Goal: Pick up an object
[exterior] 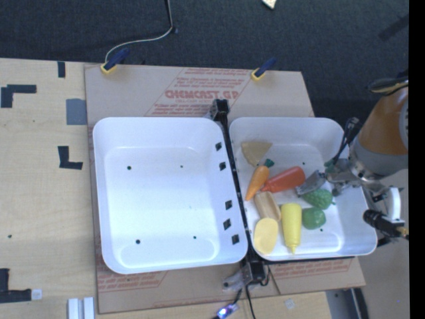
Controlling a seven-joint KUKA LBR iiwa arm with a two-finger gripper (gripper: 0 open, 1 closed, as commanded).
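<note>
Over the right bin (302, 128), gripper (312, 185) low among toys, beside red pepper (287, 179) and green pieces (317, 200); fingers' state: cannot tell. Nearby, orange carrot (257, 181), yellow corn (291, 225), yellow slice (265, 234), tan wedge (255, 151). Beside it, left bin (159, 195) on cardboard-covered bench (40, 198).

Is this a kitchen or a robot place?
Probably a robot test lab: a grey arm's gripper reaches into a white bin of toy food, like a carrot, on a clamped cardboard sheet.
</note>
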